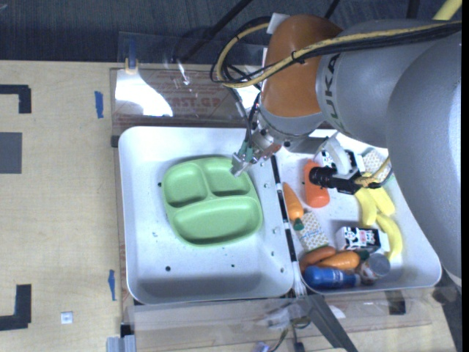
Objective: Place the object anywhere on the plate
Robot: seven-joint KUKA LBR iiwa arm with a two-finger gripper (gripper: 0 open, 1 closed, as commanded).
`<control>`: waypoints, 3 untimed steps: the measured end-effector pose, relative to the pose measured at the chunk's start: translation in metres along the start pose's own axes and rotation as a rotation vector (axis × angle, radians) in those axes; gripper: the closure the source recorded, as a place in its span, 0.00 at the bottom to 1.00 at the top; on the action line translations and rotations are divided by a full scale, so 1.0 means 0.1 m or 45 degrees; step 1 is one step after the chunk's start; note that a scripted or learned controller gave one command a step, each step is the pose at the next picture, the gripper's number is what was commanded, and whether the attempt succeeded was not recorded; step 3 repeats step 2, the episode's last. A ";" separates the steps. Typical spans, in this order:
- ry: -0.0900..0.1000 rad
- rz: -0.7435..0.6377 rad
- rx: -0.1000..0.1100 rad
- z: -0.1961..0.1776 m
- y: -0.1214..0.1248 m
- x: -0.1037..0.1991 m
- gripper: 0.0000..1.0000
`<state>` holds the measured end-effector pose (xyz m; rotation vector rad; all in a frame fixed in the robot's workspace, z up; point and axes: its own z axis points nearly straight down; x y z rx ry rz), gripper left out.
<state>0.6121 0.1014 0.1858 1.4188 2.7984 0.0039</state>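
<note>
A green divided plate (211,200) lies in the left white bin (146,270). My gripper (242,163) hangs over the plate's far right corner, just above the rim of its upper right compartment. A small pale green bit shows at the gripper's tip, too small to identify. The orange-banded wrist (297,72) hides the bin's back edge behind it.
The right bin (418,262) holds several items: a carrot (293,202), an orange cup (317,187), bananas (382,213), a black-and-white box (359,237), a blue bottle (330,277) and an orange piece (333,257). The ridge between the bins (282,226) runs just right of the plate.
</note>
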 end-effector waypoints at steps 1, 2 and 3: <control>0.004 -0.030 0.005 -0.17 0.07 0.59 1.00; 0.004 -0.030 0.006 -0.17 0.07 0.59 0.00; 0.004 -0.030 0.006 -0.17 0.07 0.59 0.00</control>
